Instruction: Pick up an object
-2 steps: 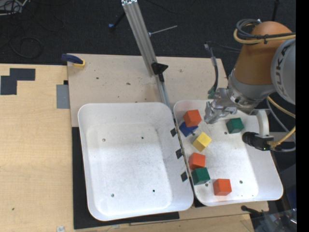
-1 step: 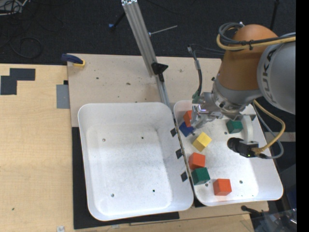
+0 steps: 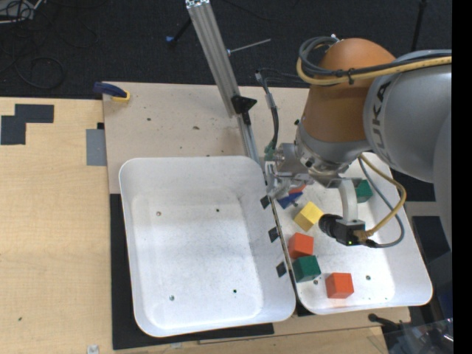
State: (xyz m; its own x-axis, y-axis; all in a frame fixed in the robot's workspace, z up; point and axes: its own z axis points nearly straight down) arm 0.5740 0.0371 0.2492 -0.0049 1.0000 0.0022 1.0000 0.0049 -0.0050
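1. Two shallow white bins sit side by side: the left bin (image 3: 147, 198) holds no blocks, and the right bin (image 3: 413, 286) carries all the loose pieces.
2. Nothing appears lifted yet, as far as I can judge. Every block I can see lies on the floor of the right bin, so the pick itself remains to be done.
3. Candidates in the right bin: a yellow block (image 3: 308, 215) near its middle; an orange block (image 3: 301, 245) just at its 6 o'clock; a green block (image 3: 307, 268) touching or nearly touching that orange one, further toward 6 o'clock; a second orange-red block (image 3: 339, 285) at about 4 o'clock from the green one; and a teal block (image 3: 363, 191) at roughly 2 o'clock from the yellow one, partly hidden by the arm's cabling.
4. The gripper (image 3: 286, 189) hangs low under the wrist at the inner edge of the right bin, at about 10 o'clock from the yellow block. A small blue-and-red piece (image 3: 292, 197) lies right at its tip.
5. I cannot tell the state of the jaws; the wrist and brackets hide them, and whether that blue-and-red piece is gripped, merely touched, or just beside them is unclear.
6. Left to do, by my reading: a confirmed closure on one piece, then a clean lift out of the bin.
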